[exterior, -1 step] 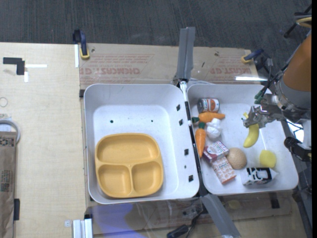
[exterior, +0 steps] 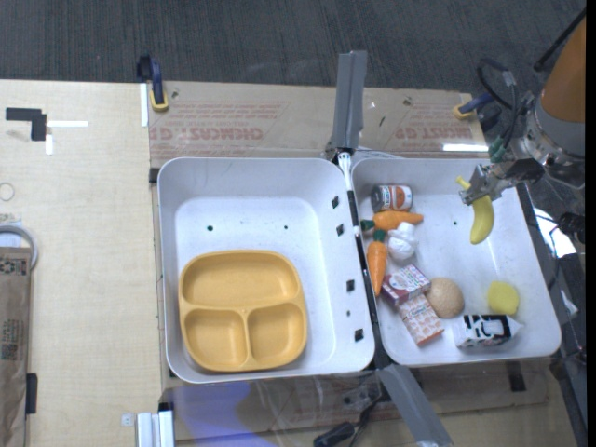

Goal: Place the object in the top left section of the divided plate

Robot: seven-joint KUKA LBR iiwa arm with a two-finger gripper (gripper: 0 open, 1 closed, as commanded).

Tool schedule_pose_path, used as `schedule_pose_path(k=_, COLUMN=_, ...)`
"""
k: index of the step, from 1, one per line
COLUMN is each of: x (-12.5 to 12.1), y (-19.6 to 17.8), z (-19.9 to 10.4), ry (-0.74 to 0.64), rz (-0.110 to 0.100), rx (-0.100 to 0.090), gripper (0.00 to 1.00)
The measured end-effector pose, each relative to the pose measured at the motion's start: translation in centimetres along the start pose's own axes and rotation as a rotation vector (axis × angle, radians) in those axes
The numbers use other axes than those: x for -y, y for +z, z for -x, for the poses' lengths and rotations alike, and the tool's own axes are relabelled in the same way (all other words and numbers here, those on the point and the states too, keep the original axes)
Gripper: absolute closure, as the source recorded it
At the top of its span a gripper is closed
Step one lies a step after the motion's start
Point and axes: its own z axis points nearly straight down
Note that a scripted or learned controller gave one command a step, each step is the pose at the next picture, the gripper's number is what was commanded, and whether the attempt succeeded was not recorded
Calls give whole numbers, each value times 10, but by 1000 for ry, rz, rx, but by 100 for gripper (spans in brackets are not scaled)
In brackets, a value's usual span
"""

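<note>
Yellow divided plate [exterior: 243, 307] sitting low in left bin [exterior: 177, 250], smooth plastic, three sections. Gripper [exterior: 480, 186] hanging over right bin [exterior: 540, 277], fingers pinching the stem end of a banana [exterior: 481, 220], curved, yellow, dangling above the white floor.

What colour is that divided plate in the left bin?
Yellow-orange all over; the divided plate shows clearly in the camera view.
</note>
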Motion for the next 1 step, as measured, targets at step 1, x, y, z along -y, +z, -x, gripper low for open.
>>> schedule_pose_path(k=1, x=64, y=154, z=-29, ry=-5, rz=-3, rx=-3, gripper=100)
